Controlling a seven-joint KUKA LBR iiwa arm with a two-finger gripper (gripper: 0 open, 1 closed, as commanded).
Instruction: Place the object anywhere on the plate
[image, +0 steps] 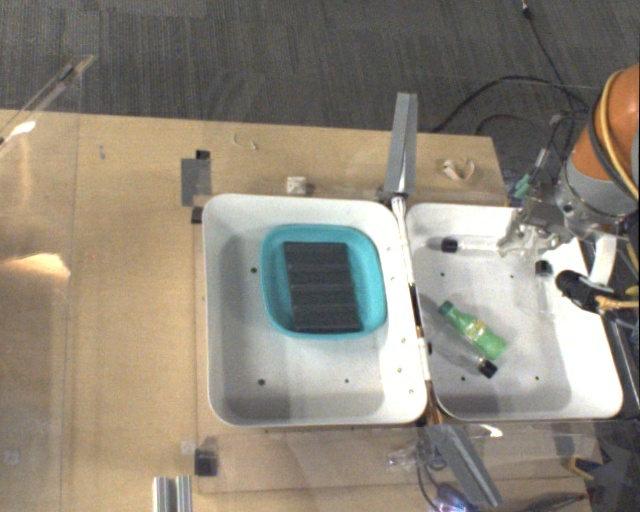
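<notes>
Lying left of end effector (530, 228): bottle (473, 331).

Bare white floor rings the blue plate (372, 280) in the left bin (225, 340). Right bin (590, 395): green bottle (473, 332) and clear tube (470, 243) (well apart) leave open floor between.

Grey arm (600, 195), orange band, dark trailing cables.

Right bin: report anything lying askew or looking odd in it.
The green bottle lies on its side, slanted across the right bin, not upright. A small clear tube also lies flat near the far wall. Nothing looks spilled or broken.
</notes>
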